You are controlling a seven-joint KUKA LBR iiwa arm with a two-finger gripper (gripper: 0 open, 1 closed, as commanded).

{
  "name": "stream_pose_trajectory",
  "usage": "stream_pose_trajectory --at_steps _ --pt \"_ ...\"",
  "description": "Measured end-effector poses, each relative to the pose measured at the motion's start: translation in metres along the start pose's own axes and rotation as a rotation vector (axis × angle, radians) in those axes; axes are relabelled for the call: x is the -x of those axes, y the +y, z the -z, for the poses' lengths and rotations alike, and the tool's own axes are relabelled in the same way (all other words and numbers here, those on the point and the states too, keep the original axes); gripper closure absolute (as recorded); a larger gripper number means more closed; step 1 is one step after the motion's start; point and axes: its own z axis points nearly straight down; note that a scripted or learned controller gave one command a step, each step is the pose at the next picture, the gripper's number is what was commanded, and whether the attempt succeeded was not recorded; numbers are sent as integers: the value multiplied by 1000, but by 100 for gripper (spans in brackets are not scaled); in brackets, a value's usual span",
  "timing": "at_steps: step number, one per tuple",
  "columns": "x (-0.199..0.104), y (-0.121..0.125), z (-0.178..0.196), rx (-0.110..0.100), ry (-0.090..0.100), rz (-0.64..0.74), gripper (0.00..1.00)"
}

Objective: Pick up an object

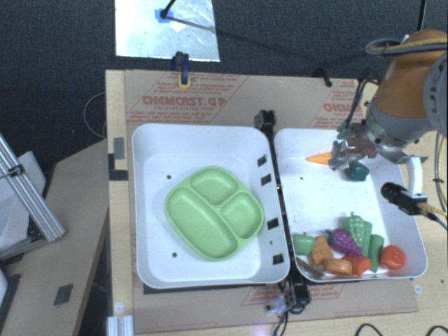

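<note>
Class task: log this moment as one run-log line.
end effector: right white bin, over orange toy carrot | teal toy beside | green divided plate: left bin

A pale green divided plate (213, 213) lies in a white bin (150, 187); an orange carrot (318, 159), a red tomato (393, 257).

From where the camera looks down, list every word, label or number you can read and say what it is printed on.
"CHEMCAST GP": red print on the brown board under the bins, behind the left bin.
More red print on the same board behind the right bin, partly covered: too blurred to read.
Faint red print along the board's front edge: unreadable.
</note>
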Motion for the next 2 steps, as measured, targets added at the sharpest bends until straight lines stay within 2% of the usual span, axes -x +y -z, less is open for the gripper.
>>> stream_pose_trajectory --at_steps 1,2 --pt "-37 12 2 1 0 -1 100" --pt "-40 9 1 -1 -1 -3 100"
